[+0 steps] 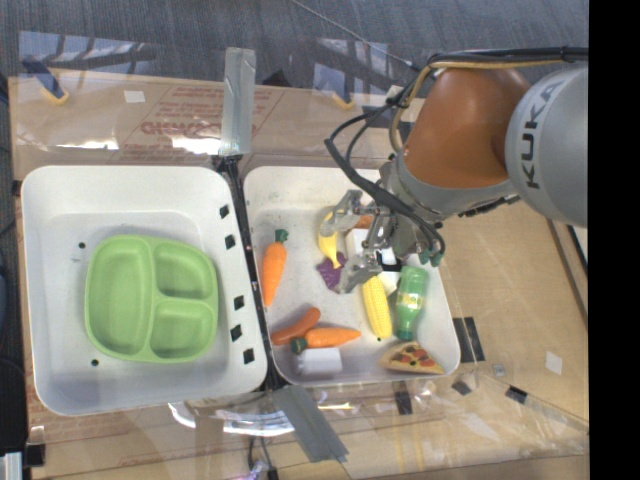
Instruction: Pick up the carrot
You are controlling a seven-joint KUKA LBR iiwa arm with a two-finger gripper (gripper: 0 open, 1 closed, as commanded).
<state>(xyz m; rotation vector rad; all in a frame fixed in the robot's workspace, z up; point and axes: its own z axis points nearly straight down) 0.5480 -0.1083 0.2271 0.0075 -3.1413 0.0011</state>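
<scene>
Hovering open hand (352,240) over right bin (300,183); carrot (273,272) ungrasped; bench (500,268) plastic-covered.

White capital letters reading "KUKA" run down the grey arm (545,148) at the bench's right side, turned sideways so they read from bottom to top. Faint reddish print lies on the clear plastic sheet (185,118) along the bench's far edge, behind the left bin, but it is too pale and blurred to read. I can make out no other writing.
</scene>
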